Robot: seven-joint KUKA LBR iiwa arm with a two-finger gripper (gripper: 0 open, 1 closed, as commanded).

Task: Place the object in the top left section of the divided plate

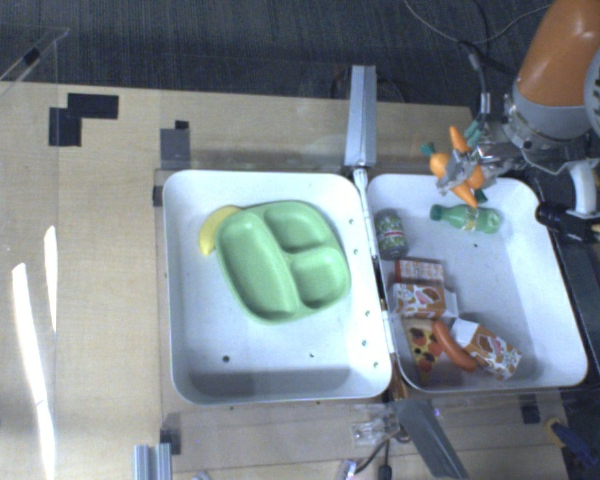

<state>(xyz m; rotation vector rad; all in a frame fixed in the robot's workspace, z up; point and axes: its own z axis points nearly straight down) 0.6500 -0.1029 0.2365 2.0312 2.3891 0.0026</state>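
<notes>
The green divided plate point(248, 268) lies in the left bin point(280, 378), tilted, with one long section on its left and two smaller ones on its right. All three sections hold nothing. My gripper point(467, 163) hangs over the far edge of the right bin point(540, 298), well to the right of the plate. It is shut on an orange toy carrot point(464, 190) with a green tip, and orange pieces show on both sides of the metal fingers. The carrot is off the bin floor.
A yellow banana point(212, 230) peeks out from under the plate's upper left edge. The right bin holds a green bottle point(468, 218) just below the gripper, a small can point(390, 233), snack packets point(418, 286), a sausage point(452, 348) and a wrapper point(496, 353).
</notes>
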